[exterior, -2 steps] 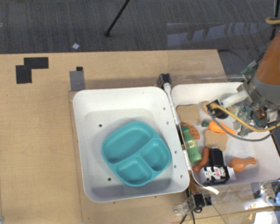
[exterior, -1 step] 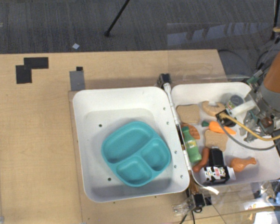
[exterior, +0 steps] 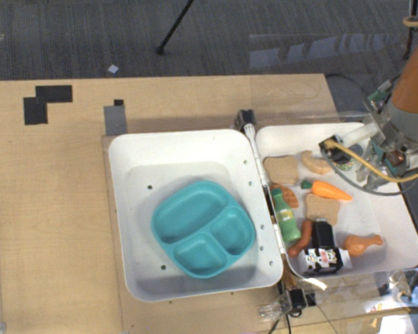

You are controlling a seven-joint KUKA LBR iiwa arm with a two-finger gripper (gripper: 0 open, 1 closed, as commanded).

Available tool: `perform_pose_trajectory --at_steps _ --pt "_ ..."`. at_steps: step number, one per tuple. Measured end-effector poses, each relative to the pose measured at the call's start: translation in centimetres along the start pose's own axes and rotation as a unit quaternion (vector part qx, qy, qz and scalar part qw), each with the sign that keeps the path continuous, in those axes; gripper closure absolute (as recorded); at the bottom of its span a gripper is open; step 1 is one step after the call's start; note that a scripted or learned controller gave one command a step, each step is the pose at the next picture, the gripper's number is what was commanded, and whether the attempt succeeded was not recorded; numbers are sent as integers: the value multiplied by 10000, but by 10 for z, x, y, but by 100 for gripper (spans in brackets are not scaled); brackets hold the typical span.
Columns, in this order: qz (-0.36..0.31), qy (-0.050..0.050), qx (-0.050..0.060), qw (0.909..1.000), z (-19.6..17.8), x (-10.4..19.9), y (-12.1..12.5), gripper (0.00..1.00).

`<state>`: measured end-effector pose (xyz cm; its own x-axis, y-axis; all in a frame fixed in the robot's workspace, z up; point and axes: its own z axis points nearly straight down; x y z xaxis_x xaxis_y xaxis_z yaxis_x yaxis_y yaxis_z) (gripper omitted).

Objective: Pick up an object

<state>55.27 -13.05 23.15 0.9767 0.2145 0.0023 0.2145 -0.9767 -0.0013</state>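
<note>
Camera view looks down on the bench [exterior: 57, 247], where we see two shallow white bins side by side. The left bin [exterior: 134, 176] holds a teal divided plate [exterior: 203, 228], lying flat and turned at a slant.

The right bin [exterior: 382, 214] holds the small things that could be picked. Along its left wall a tan bread slice [exterior: 282, 168] lies at the far end, and below it a green bottle [exterior: 287, 220] lies lengthwise beside the wall, with a small orange-red piece [exterior: 288, 196] touching its upper end. A pale round piece [exterior: 314, 163], perhaps a biscuit, lies just right of the bread slice. An orange carrot [exterior: 331, 190] lies across the middle of the bin, and a second tan slice [exterior: 322, 208] lies just under it. At the near end a reddish sausage [exterior: 301, 237] leans against a black-and-white box [exterior: 322, 252], and a brown drumstick [exterior: 363, 243] lies just right of that box.

The arm [exterior: 413, 89] comes in from the right, and its gripper [exterior: 390, 157] hangs over the far right part of the right bin, near the carrot's tip but apart from it. We cannot tell whether the gripper is spread or closed, and we see nothing held in it.
</note>
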Motion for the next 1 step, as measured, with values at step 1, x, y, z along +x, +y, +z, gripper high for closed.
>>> perform_pose_trajectory --at_steps 1 --pt "-71 -4 10 10000 -10 1 -1 100"
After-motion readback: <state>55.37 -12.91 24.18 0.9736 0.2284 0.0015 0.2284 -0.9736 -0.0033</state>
